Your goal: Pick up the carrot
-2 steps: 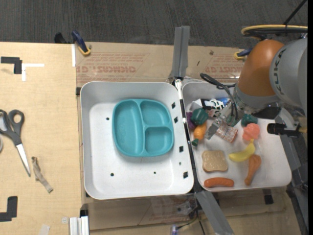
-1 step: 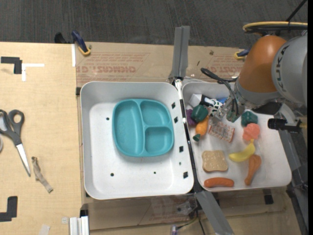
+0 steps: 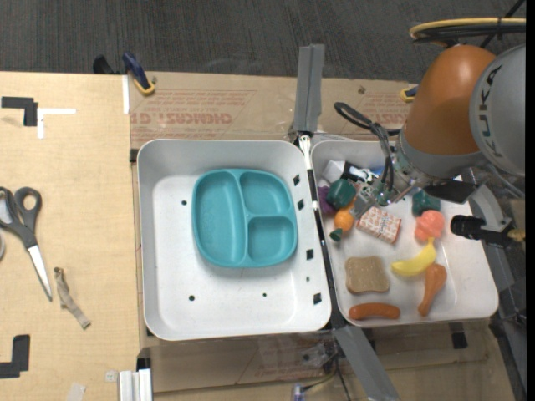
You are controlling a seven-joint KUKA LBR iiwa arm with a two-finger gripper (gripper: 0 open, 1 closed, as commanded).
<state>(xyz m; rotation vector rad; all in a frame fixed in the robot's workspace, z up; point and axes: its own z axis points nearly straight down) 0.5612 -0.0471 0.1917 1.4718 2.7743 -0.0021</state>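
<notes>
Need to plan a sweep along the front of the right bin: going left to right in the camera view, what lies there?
Bread slice → sausage → banana → drumstick. The sausage lies just in front of the bread slice, so their order is close.

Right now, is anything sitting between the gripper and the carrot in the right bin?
Nothing visible blocks it. The small orange carrot with a green top lies at the left edge of the right white bin, just left of the gripper. The pink patterned block sits below the gripper, right of the carrot, close but off the direct line.
</notes>
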